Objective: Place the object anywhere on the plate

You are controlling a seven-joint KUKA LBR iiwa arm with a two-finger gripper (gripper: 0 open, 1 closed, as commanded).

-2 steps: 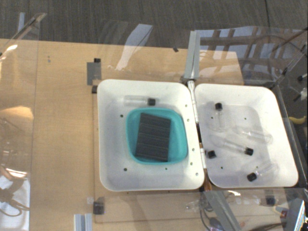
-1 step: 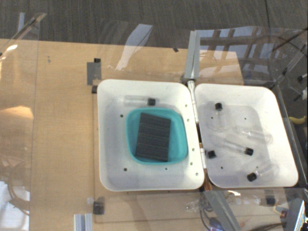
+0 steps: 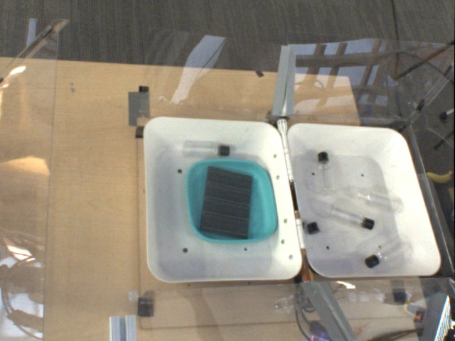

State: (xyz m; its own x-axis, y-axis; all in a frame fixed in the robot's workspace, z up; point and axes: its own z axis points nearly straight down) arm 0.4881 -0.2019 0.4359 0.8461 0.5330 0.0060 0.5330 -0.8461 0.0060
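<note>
You have the left bin (image 3: 162, 258) and the right bin (image 3: 409, 183) touching side by side, a teal plate (image 3: 195, 194) in the left one with a dark ribbed block (image 3: 227, 202) flat on it, one clear black-capped tube (image 3: 204, 148) just behind the plate, off it, and more such tubes (image 3: 352, 217) scattered in the right one.

- bench (image 3: 78, 212) – pale wood-look top, smooth, satin sheen with soft glare patches
- left bin (image 3: 165, 254) – white plastic, smooth, slightly glossy
- right bin (image 3: 419, 212) – same white plastic, faint shine on the rim
- plate (image 3: 264, 203) – teal plastic, glossy, smooth
- pad (image 3: 227, 202) on the plate – dark grey, matt, ribbed surface; material hard to tell
- tube (image 3: 202, 148) in the left bin – clear plastic or glass, black cap
- tubes (image 3: 348, 215) in the right bin – clear, shiny, matt black caps
- bracket (image 3: 284, 84) between the bins – grey metal, dull brushed finish
</note>
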